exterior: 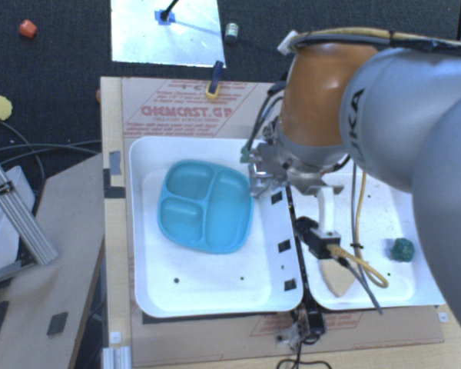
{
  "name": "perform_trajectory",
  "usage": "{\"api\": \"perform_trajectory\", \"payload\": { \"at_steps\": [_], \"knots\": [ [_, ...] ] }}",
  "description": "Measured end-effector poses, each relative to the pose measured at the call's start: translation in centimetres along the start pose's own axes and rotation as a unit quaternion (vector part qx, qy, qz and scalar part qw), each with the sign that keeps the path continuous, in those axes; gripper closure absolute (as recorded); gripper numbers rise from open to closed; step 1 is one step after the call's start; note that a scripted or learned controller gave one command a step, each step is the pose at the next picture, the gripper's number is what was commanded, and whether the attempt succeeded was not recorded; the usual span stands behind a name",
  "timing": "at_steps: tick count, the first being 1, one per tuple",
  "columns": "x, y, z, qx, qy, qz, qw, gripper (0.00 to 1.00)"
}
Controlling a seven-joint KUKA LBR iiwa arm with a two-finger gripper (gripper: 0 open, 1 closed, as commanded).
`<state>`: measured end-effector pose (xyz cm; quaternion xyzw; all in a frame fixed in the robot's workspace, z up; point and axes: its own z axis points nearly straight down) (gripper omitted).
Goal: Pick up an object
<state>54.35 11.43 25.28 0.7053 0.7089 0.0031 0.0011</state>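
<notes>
Blue divided plate [206, 206] sits in your left bin [215, 294]; claw [270, 177] hangs just beside its right rim, can't tell its state.

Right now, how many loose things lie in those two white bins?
3: a blue divided plate in the left bin, a tan wedge and a small green lump in the right. The arm may hide more.

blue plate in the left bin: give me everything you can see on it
The blue plate is a rounded-square divided tray, looks like smooth plastic, with three compartments: one large at right, two smaller at left. It lies flat, right way up, slightly rotated, on the floor of the left bin, toward its upper middle. Nothing sits in it. The gripper hardware hangs near its right edge; contact unclear.
</notes>
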Motion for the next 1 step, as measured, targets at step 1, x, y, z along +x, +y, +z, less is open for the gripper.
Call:
{"api": "perform_trajectory", "payload": {
  "at_steps": [1],
  "knots": [
    [-1.16,-2.49,1.35,0.003,-0.001,0.002,1.0000,1.00]
  ]
}}
